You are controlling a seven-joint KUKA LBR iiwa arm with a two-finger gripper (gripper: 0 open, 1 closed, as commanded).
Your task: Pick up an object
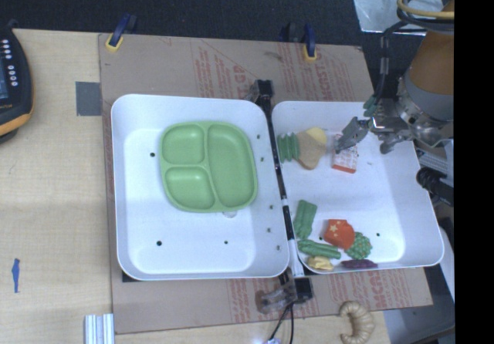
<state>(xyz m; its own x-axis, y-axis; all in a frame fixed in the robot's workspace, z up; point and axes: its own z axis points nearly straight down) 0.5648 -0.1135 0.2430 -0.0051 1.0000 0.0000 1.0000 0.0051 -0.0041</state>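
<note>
My gripper hangs over the upper part of the right bin, open, its two dark fingers spread apart with nothing between them. A small red-and-white piece lies on the bin floor just below the left finger. To its left sit a yellow-tan piece and a green ridged piece. Near the front of the bin lie a green pickle, a red tomato, a broccoli floret, a green bean and a purple piece.
The left bin holds a green divided plate. A tan curled toy lies on the bench in front of the bins. A control pendant rests at the far left. Clamps grip the cardboard's back edge.
</note>
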